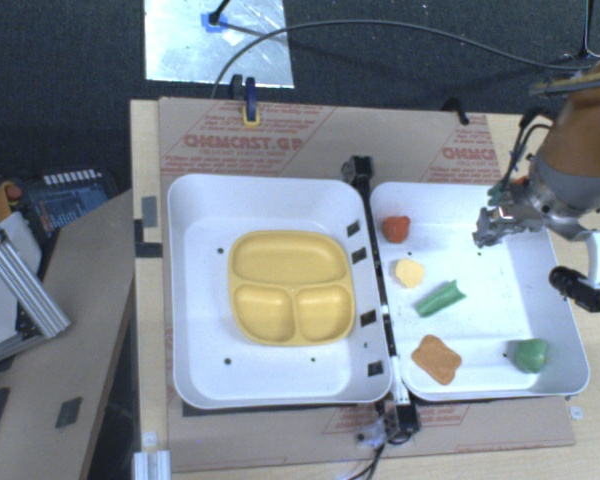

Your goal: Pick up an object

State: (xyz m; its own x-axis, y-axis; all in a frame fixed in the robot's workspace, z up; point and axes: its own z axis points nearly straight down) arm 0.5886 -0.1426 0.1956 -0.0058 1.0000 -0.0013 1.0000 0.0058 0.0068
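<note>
The right bin [550, 303] holds several small objects: a red-orange piece [396, 229] at its far left, a pale yellow piece [409, 273] below it, a green bar [440, 299], an orange-brown slab [436, 359] near the front, and a green rounded piece [529, 354] at the front right. My gripper [489, 227] hangs over the far right part of that bin, well right of the red-orange piece, with nothing visibly in it. The arm's orange band [583, 138] rises behind it.
The left bin [190, 268] holds a yellow three-compartment tray [289, 286]. A black divider [372, 268] runs between the bins. A cable arcs across the back, and a foil sheet [216, 26] lies beyond the bench.
</note>
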